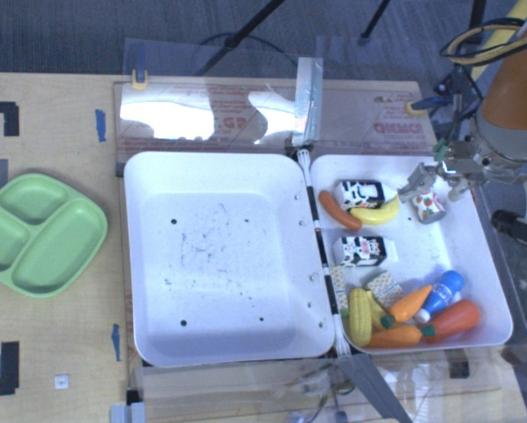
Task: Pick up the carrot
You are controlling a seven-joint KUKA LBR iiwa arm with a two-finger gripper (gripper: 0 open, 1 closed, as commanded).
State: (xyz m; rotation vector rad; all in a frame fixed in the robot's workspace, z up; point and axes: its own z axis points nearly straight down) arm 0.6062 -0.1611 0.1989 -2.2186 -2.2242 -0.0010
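- My bench (52,113) is pale wood.
- Two white bins (219,254) sit side by side.
- Green divided plate (39,233) lies far left.

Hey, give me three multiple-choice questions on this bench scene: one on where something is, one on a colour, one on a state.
1. The carrots lie in:
A. the left bin
B. the right bin
C. the green tray

2. The divided tray on the bench is:
A. green
B. red
C. blue

3. The banana is:
A. held between the jaws
B. lying in the bin
C. on the bench

Key: 1 B, they sit at the right bin's near end; 2 A, it is pale green; 3 B, it rests beside the sausage, apart from the gripper.
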